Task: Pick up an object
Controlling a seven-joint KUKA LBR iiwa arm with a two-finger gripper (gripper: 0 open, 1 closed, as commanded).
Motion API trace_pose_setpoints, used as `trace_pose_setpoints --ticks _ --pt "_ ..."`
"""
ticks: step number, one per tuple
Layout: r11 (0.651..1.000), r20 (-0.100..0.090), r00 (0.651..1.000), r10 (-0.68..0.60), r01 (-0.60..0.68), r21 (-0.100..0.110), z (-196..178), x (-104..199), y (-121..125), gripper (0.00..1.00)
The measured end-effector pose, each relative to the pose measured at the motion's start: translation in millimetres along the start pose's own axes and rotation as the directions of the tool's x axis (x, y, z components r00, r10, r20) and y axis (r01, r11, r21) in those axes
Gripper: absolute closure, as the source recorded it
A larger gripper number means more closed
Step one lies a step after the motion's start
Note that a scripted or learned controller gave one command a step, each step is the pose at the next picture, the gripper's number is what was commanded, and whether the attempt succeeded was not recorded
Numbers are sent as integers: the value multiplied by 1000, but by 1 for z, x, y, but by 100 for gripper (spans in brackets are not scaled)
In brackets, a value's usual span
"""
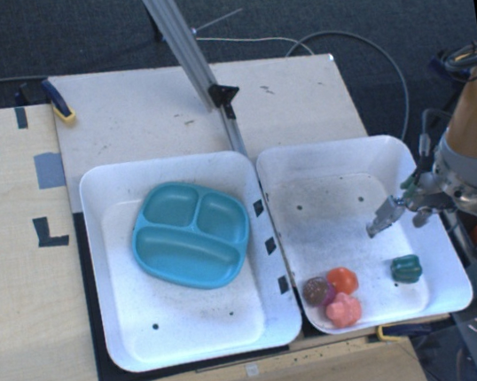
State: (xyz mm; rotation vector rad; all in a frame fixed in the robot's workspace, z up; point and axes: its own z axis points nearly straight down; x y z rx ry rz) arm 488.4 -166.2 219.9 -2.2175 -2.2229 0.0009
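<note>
Nothing lifted yet. The gripper (385, 219) hangs at mid-right of the frame over the right bin (332, 157), fingers apart, nothing between them. The candidates lie at lower right on the bin floor: green piece (405, 269), orange piece (343, 281), pink piece (343, 309), dark red piece (315, 290). Descent, grasp and lift are left. No readable writing or labels anywhere.

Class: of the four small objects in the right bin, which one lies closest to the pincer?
The dark green object, alone by the right wall; the other three cluster further left.
</note>
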Motion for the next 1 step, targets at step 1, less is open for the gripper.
trace_pose_setpoints --ticks 1 --pt "1000 0 1000 0 0 0 0 0 0 0"
